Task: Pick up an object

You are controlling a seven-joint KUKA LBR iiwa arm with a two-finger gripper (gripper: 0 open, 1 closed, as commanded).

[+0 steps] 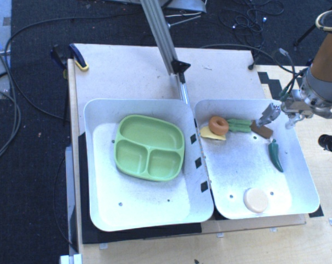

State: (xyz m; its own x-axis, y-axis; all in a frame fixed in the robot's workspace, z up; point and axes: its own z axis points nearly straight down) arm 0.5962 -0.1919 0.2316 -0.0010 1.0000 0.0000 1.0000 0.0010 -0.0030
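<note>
**A:** So where are we on the pick? Going left to right: the left bin (100,202) has just the green divided plate (150,147) sitting flat in the middle, untouched as far as we can tell.

**B:** Yep. Then the right bin (298,197) has all the small stuff. At the far left of it there's the donut (219,126) resting on a yellow wedge, maybe cheese (212,135). Just right of that is a green veggie-looking piece (239,126), then a brown block (261,130) touching its end. A green chili pepper (275,155) lies a bit nearer, and a pale round disc (256,200) sits near the front edge.

**A:** And the gripper (280,114)?

**B:** It's at the far right side of that bin, just above the brown block. We honestly can't tell if it's spread or pinched, and there's nothing visibly between the tips.

**A:** So nothing lifted yet?

**B:** That's our read. Everything's lying on the bin floor. We'd guess the brown block is the target, but the grab and the lift are both left to do.
</note>
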